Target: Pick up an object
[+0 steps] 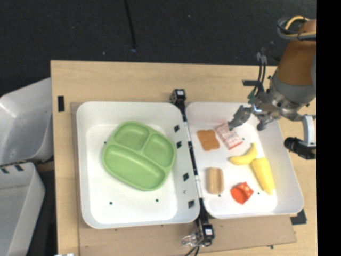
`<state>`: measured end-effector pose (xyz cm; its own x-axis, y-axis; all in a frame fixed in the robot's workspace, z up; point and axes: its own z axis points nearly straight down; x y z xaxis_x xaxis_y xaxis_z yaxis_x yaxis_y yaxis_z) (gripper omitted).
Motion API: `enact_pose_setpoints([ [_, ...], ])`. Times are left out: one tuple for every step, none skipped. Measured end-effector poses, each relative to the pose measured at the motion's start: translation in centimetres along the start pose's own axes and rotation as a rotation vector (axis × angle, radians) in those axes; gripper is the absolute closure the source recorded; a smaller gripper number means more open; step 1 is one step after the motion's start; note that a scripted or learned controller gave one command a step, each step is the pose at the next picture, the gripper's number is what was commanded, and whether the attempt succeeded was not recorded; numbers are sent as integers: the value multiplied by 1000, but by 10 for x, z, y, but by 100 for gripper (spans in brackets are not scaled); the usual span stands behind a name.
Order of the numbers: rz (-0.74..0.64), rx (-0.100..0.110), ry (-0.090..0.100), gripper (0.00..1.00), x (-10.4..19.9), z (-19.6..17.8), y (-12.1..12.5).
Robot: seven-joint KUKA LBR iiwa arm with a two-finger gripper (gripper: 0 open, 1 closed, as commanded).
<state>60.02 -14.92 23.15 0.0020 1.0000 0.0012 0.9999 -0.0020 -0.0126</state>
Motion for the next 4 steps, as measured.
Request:
enact_pose_setpoints([
  [-2,-14,-1,0,0,-8,2],
  [-2,-9,-3,0,3,52,9],
  [0,-8,-3,0,3,113,1],
  [4,-12,-4,0,1,131,2],
])
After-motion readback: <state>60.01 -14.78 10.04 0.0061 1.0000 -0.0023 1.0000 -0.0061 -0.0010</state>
